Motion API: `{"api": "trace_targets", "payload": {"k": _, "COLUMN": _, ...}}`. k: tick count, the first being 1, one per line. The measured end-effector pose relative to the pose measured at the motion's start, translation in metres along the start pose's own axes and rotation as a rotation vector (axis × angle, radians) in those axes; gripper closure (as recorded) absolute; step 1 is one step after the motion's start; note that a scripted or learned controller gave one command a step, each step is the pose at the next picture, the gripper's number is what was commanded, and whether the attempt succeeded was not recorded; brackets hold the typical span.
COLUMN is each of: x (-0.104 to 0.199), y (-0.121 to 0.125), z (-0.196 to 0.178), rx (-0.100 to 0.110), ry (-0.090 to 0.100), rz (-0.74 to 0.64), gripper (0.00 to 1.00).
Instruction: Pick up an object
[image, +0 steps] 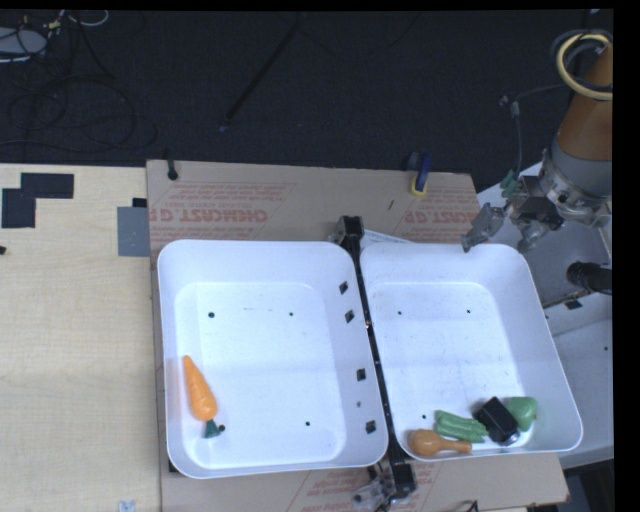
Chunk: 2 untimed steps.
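Note:
An orange toy carrot (199, 389) with a small green top lies near the front left corner of the left bin (256, 268). At the front right of the right bin (452, 268) several small things are clustered: a tan pear-shaped toy (436, 443), a green bean-like toy (460, 427), a black block (497, 420) and a green piece (522, 409). My gripper (503, 228) hangs over the right bin's far right corner, well away from all of them. Its fingers are spread open with nothing between them.
A black divider with clips (362, 345) runs between the two bins. Both bins rest on a cardboard sheet (300, 200). A blue-and-yellow clamp (420, 174) stands at the sheet's far edge. Cables lie on the dark floor behind.

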<state>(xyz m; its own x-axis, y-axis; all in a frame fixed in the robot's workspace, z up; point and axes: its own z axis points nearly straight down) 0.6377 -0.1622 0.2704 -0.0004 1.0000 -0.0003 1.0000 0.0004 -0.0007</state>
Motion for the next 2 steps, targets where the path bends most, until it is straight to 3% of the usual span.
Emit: {"api": "trace_targets", "payload": {"k": 2, "x": 0.073, "y": 0.007, "z": -0.087, "rx": -0.004, "ry": 0.001, "rz": -0.004, "gripper": 0.00}}
